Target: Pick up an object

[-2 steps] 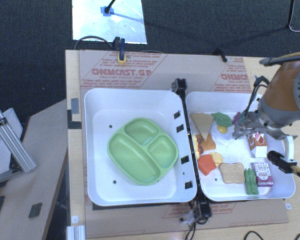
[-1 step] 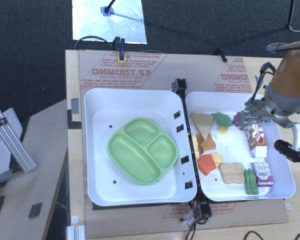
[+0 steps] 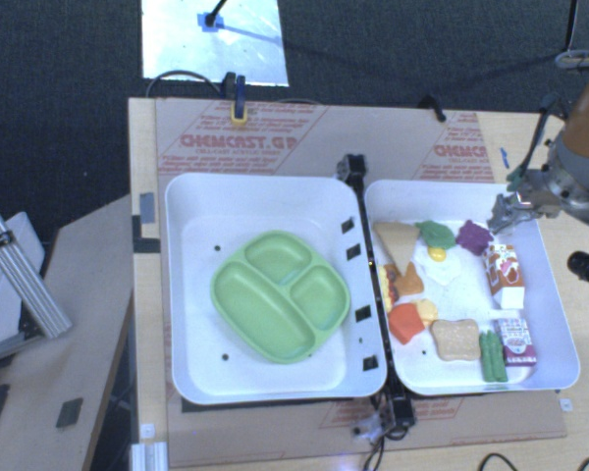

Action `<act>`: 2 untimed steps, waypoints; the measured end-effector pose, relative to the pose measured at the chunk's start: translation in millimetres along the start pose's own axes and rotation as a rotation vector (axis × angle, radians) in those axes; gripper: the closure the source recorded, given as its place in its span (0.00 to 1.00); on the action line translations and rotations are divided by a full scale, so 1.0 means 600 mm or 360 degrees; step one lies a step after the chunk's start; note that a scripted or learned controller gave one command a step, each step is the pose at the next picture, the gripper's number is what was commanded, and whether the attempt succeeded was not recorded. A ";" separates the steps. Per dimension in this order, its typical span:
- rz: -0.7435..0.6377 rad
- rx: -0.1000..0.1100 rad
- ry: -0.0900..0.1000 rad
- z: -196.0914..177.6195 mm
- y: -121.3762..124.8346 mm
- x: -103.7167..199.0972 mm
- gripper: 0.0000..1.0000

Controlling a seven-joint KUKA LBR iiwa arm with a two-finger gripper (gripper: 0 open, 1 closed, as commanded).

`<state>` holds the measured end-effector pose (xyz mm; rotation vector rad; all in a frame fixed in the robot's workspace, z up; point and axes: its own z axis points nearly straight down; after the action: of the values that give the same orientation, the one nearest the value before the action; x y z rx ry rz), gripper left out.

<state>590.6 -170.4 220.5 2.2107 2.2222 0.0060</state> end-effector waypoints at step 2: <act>-0.0006 0.0011 0.0006 -0.001 0.006 0.075 1.00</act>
<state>593.7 -125.2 221.0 2.2115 2.2318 0.0028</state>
